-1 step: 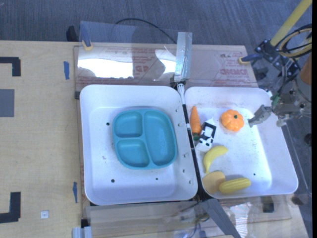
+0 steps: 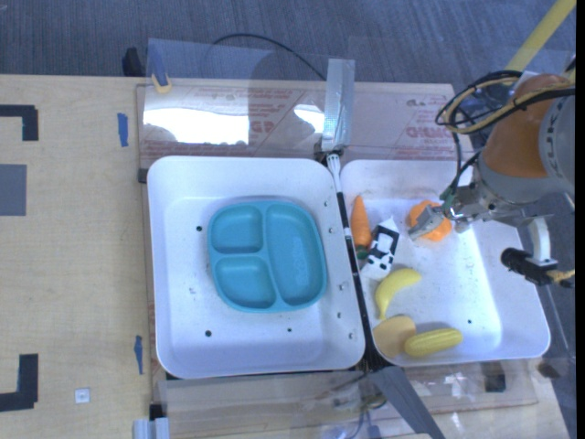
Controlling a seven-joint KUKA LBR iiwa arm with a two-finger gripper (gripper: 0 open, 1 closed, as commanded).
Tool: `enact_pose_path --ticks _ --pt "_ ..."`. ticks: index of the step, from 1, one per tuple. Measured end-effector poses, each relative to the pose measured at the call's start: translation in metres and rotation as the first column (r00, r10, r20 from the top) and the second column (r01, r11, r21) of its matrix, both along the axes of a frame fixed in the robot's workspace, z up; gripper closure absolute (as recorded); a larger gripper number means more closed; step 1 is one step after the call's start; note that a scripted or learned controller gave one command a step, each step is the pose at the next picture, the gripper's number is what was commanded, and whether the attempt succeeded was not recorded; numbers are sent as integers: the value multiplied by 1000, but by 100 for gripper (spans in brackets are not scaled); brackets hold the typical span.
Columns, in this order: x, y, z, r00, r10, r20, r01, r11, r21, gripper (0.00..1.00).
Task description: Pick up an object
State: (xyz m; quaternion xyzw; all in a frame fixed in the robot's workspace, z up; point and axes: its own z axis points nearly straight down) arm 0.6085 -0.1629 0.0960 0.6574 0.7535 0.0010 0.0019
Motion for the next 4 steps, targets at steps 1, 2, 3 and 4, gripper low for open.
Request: enact_pose_path --ticks 1,2,3,4 --pt "-1 0 5 1000 0 -5 0 1000 1 100" --pt "6 31 75 982 -188 1 188 982 1 100" --pt "4 30 72 982 -189 -4 189 982 0 0" --pt "-28 39 19 997 -73 19 73 997 -4 0"
